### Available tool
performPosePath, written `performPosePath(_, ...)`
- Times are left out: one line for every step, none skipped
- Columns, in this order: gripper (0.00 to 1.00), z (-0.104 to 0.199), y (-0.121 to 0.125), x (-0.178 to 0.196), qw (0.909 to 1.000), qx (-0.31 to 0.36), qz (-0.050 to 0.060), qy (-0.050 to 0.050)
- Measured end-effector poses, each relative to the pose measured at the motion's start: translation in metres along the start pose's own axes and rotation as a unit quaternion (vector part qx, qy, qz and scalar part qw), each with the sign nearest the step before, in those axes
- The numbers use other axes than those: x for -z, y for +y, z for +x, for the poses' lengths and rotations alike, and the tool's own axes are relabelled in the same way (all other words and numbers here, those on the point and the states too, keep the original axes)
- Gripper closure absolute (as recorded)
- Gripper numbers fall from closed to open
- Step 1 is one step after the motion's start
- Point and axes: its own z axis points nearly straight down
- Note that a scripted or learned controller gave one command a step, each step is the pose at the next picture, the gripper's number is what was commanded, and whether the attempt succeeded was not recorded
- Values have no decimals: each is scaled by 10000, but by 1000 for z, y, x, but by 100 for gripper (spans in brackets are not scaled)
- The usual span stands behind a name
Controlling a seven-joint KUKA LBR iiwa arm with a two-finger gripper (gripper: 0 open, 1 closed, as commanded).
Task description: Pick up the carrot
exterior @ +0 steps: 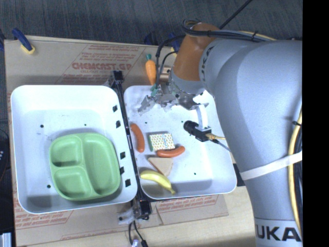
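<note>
Starting from the front: the right bin (221, 181) has a banana (157, 181) nearest the camera, then a sandwich-looking wedge (162, 164), a sausage (170, 152), a little patterned block (160, 139) and another sausage (137, 137) along the divider. The left bin (31, 112) just has a green divided plate (84, 165).

Further back, the gripper (148, 103) hangs over the far left corner of the right bin. I honestly can't tell how its jaws are set, too much metal clutter there.

The carrot (150, 70) is past it, on the cardboard beyond the bin's far rim, just beside the gripper but apart from it. So as I read it, the pickup isn't done: nothing grabbed, the whole reach and grasp is left.
</note>
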Motion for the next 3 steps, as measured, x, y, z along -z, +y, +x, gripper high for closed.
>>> performPosePath(100, 1, 1, 11, 10000, 23, -1, 0)
performPosePath(100, 20, -81, 88, 9981, -609, -1, -1)
performPosePath(100, 115, -49, 88, 10000, -60, -9, 2)
